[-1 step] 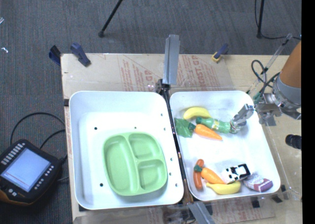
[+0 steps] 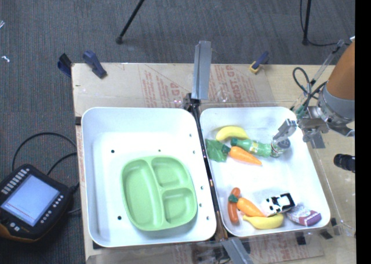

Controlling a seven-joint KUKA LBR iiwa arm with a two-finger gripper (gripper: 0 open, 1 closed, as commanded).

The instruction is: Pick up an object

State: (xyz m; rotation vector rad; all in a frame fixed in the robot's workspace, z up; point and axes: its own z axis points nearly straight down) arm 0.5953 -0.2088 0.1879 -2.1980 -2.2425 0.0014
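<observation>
Two shallow white bins side by side on a bench. Far left of the gripper, in the left bin (image 2: 93,141), a green divided tray (image 2: 159,192). In the right bin (image 2: 316,170), just left of the gripper, a yellow banana (image 2: 231,133), a green bottle (image 2: 254,147) lying on its side, and a carrot (image 2: 244,155) touching the bottle. Gripper (image 2: 280,148) low in the right bin's upper half, right at the bottle's cap end; impossible to tell whether spread or pressed together, and nothing seen held. Below the gripper, along the bin's near edge: a red pepper-like piece (image 2: 233,210), a second carrot (image 2: 250,206), a second banana (image 2: 264,221), a black-and-white toy (image 2: 281,202), a purple-and-white object (image 2: 305,217). Grey arm (image 2: 333,103) with an orange band, entering from the right.
</observation>
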